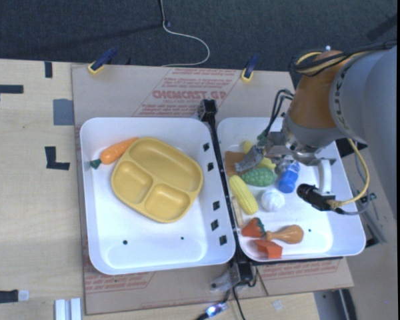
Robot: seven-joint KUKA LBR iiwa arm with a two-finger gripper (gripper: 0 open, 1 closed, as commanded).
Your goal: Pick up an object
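We judge the green toy vegetable [257,177] beneath our tool [255,157] light, stiff and knobbly; grasp across its middle. Whether the tool is open, we cannot tell.

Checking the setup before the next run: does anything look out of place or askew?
Only the yellow tray: it sits skewed in the left bin, with the carrot wedged against its upper-left edge. Nothing looks spilled or damaged.

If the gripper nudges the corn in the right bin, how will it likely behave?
The corn looks like stiff moulded plastic, so probably light and rigid. Its long rounded shape suggests it would roll sideways, likely into the white ball beside it. The smooth surface may slip between fingers.
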